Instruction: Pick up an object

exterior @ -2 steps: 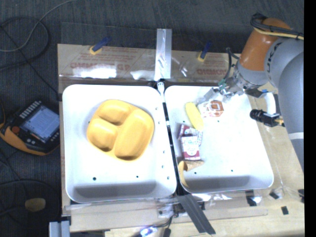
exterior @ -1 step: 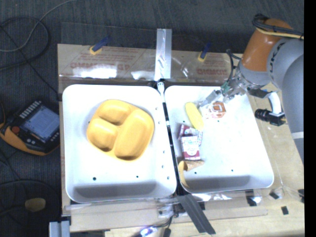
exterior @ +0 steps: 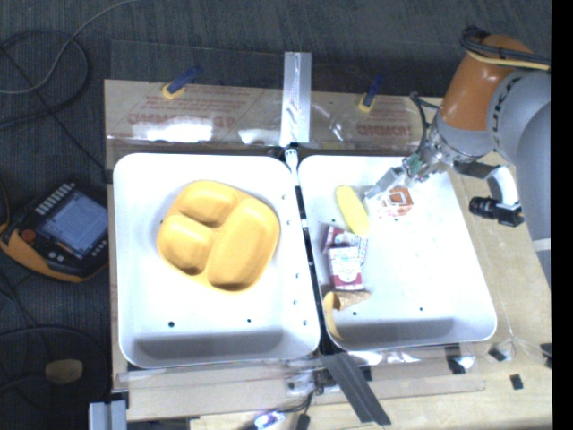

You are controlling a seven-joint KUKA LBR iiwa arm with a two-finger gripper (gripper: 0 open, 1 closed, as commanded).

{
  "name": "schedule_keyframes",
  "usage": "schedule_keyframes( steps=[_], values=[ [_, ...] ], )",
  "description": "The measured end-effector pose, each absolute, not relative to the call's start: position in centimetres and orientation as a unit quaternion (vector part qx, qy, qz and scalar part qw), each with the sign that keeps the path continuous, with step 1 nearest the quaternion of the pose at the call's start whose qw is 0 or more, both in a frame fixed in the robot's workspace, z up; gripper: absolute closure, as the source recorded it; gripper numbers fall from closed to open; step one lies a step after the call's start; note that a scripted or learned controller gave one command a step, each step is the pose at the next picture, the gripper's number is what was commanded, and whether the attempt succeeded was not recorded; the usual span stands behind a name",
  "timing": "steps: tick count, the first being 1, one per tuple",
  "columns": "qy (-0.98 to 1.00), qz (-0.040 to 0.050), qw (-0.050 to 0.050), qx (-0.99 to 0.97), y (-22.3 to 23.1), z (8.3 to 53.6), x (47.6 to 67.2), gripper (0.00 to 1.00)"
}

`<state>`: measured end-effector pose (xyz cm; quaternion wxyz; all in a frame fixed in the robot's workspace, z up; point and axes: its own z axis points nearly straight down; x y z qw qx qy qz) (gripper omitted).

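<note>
Apparently I had the claw [exterior: 387,186] down at the right bin's [exterior: 448,316] far side to take the small white-and-red packet [exterior: 395,203] just beneath it (open or closed, I couldn't tell); the yellow piece [exterior: 351,208] lay just leftward.

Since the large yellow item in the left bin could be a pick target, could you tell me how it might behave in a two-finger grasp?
The yellow three-lobed item looks smooth and rounded, so fingers may slip off its curves. It fills much of the left bin, probably too wide for the end effector to span. Its puffy lobes suggest something soft and light, though that is uncertain.
</note>
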<state>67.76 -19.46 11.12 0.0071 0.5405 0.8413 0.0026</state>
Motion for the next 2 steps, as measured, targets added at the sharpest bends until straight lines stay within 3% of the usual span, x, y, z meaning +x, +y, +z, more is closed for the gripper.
schedule_keyframes(
  steps=[1,2],
  values=[
    [0.868,0.0021,0.016,0.495,-19.61,11.14,66.94,0.00],
    [0.878,0.0003,0.005,0.479,-20.16,11.14,67.61,0.00]
  ],
)
